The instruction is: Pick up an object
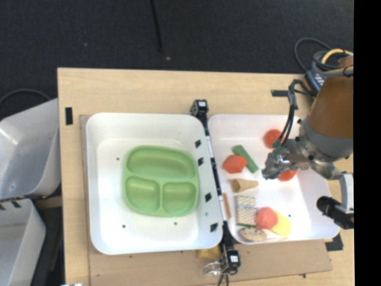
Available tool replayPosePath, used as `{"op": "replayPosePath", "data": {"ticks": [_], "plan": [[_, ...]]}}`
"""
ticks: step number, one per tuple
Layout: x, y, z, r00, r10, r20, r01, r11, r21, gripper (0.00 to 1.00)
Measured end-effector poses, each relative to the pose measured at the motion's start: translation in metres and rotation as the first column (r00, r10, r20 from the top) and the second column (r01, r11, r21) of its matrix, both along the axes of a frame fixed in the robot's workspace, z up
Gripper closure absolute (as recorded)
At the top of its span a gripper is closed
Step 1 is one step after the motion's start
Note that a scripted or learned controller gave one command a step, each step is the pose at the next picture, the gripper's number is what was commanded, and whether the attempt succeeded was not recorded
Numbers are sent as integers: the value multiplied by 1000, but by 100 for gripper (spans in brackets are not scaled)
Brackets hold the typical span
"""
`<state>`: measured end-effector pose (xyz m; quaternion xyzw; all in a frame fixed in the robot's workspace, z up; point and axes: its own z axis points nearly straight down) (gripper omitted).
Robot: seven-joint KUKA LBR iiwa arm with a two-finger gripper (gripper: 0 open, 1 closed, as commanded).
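Your hand [275, 167] sits low in the right bin [309, 219], dark and metallic, just left of the arm's grey wrist. How far it is parted you cannot tell from up here, and nothing shows clamped in it. Right beside it, touching or nearly so, a red piece [287, 174] peeks out from under the wrist. That looks like your target, so call this the closing-in step: reach made, grasp not yet confirmed.

Next you need the hand settled square over that red piece, a firm close, then a straight lift clear of the bin wall. Watch the wrist, which hides most of the piece.

Now count outward. Just above the hand, one more red piece [273, 137] near the back of the bin. To the left, one green stick [244, 158] lying at a slant, and one red-orange lump [234, 163] touching its lower side. Below those, one tan wedge [244, 185]. Then one pale patterned block [245, 208], one pink-red ball [266, 217], one yellow piece [282, 226] against it, and one brownish slice [252, 234] at the front rim.

Across the divider, the left bin [107, 225] carries one green sectioned tray [161, 180], three compartments, well apart from the action. Two bins, one tabletop [71, 88].
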<state>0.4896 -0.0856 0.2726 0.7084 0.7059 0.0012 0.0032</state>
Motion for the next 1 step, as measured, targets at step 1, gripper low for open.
{"op": "replayPosePath", "data": {"ticks": [1], "plan": [[1, 58, -2, 1000, 10, -5, -10, 1000, 3, 100]]}}
